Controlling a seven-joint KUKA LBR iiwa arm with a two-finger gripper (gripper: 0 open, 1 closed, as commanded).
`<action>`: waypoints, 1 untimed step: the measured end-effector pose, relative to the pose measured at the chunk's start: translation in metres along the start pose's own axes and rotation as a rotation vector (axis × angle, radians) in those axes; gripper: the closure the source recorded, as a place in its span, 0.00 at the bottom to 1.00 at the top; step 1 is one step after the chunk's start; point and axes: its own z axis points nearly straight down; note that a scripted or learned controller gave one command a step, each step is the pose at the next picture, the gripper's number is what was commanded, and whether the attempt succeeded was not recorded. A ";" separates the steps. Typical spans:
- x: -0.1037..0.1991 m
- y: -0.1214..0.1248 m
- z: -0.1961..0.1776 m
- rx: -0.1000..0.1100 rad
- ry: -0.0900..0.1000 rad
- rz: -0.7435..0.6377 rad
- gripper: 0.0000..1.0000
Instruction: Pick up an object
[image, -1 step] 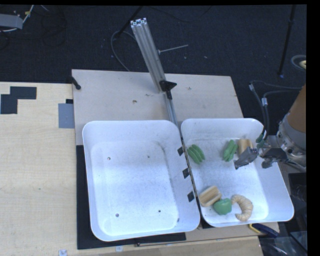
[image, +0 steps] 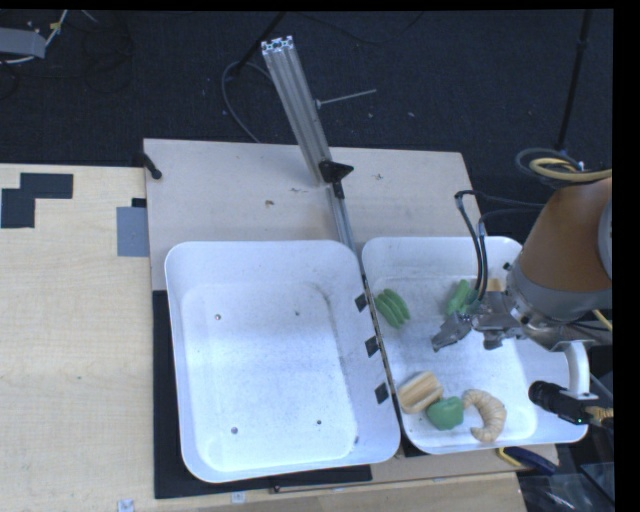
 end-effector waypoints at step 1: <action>0.016 0.028 -0.179 -0.015 -0.002 0.001 0.00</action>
